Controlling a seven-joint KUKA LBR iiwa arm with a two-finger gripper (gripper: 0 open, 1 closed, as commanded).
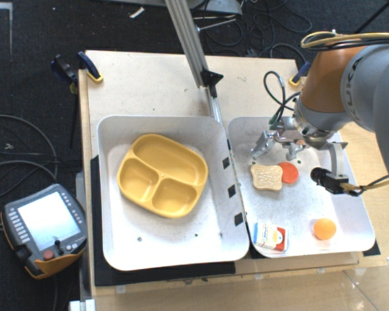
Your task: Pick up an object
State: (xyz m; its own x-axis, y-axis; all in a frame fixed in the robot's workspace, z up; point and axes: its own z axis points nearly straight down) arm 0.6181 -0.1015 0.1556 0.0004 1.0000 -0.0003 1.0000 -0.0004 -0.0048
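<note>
My gripper hangs over the back of the right bin, its fingers spread apart and open with nothing between them. Just in front of it lies a slice of toast, with a red disc touching the toast's right side. An orange ball rests near the bin's front right corner. A small white carton with red and blue print sits at the front left of that bin.
The left bin holds a yellow divided plate. A slanted metal pole rises from between the bins at the back. A black part on a cable hangs from the arm, right of the red disc.
</note>
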